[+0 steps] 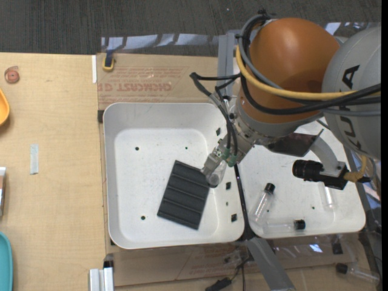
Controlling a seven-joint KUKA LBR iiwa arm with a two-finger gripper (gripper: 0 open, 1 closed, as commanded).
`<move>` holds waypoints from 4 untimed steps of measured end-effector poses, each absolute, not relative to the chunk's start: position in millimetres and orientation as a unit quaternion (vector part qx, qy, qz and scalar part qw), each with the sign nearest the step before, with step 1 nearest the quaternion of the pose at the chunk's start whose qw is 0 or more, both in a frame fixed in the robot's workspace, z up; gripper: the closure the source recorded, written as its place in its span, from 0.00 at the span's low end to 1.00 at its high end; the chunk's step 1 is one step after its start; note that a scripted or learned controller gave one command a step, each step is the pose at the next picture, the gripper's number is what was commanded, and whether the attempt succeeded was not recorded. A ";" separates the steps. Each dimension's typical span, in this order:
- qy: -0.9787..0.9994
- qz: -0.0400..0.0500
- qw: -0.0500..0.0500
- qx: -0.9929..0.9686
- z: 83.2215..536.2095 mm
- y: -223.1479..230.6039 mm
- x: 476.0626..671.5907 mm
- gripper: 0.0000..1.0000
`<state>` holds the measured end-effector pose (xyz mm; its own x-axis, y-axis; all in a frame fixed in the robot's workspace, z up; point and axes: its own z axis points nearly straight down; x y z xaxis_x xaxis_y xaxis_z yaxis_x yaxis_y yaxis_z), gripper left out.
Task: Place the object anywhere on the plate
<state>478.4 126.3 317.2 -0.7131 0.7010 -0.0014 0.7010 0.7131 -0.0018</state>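
- At the far left of the tabletop (54, 132), an orange rim (3, 111) and a teal rim (5, 262) poke in. Either may be the plate, but I cannot tell which.
- The left bin (145, 144) holds a black ribbed slab (183, 194), lying flat and askew near the bin's right wall. It is probably the object to move. It is not on any plate, so the task looks barely begun: lifting, carrying and placing are all left.
- The hand (213, 171) points down and left, its tip at the slab's upper right corner. I cannot tell whether it is open or closed, or gripping anything.
- The arm (291, 71) leans in over the right bin (291, 193), where clear tubes (262, 202) lie.
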 end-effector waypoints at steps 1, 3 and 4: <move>0.879 -0.002 -0.001 0.476 219.9 150.3 477.2 1.00; 0.918 -0.001 -0.001 0.396 228.5 97.3 477.9 1.00; 0.975 0.000 0.000 0.224 282.5 108.4 489.9 1.00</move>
